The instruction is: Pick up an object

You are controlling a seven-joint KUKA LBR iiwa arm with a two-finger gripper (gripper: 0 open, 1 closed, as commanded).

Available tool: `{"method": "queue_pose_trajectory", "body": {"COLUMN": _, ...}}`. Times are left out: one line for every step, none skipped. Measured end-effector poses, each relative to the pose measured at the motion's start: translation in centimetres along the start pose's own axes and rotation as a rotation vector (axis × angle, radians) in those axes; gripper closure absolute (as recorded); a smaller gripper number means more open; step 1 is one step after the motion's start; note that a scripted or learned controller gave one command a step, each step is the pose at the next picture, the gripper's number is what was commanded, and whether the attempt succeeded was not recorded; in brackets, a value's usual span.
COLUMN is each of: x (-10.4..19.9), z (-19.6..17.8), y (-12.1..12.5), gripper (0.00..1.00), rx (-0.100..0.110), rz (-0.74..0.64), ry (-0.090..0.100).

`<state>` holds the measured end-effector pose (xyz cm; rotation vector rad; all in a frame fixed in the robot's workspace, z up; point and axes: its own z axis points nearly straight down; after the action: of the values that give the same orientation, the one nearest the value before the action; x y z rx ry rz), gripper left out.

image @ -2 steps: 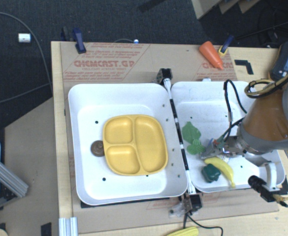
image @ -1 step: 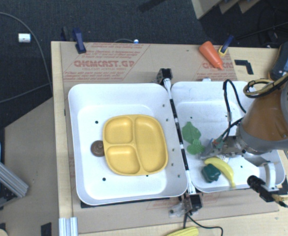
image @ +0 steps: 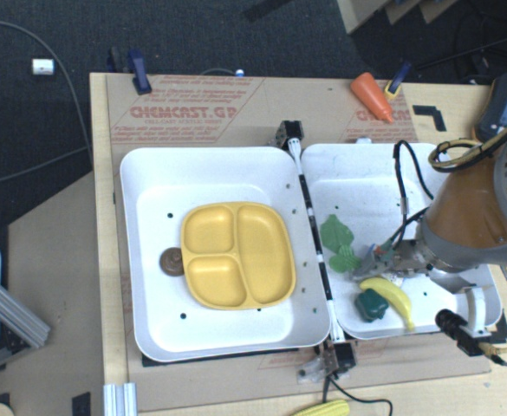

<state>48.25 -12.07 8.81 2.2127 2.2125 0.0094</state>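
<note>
Right bin (image: 357,167): one yellow plastic banana (image: 393,297), long axis running lower-right; two green toys. Claw (image: 383,258) state unclear.

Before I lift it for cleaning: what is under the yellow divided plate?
A brown round object pokes out from under the yellow divided plate's left edge, on the left bin; the rest beneath is covered.

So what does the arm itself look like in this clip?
The arm is a bulky rounded body, grey with a broad orange-brown band above the wrist. Black cables loop along it down to the gripper, a small dark metallic assembly. A yellow cable coil sits near its upper part.
</note>
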Motion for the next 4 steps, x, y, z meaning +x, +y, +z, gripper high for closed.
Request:
{"method": "queue_pose_trajectory", "body": {"x": 0.0, "z": 0.0, "y": 0.0, "gripper": 0.0, "rx": 0.0, "rz": 0.0, "ry": 0.0}}
{"method": "queue_pose_trajectory", "body": {"x": -0.4, "z": 0.1, "y": 0.0, "gripper": 0.0, "rx": 0.002, "rz": -0.002, "ry": 0.003}}
{"method": "queue_pose_trajectory", "body": {"x": -1.8, "z": 0.4, "y": -0.3, "gripper": 0.0, "rx": 0.011, "rz": 0.0, "ry": 0.004}}
{"method": "queue_pose_trajectory", "body": {"x": 2.1, "z": -2.4, "y": 9.2, "gripper": 0.0, "rx": 0.012, "rz": -0.002, "ry": 0.005}}
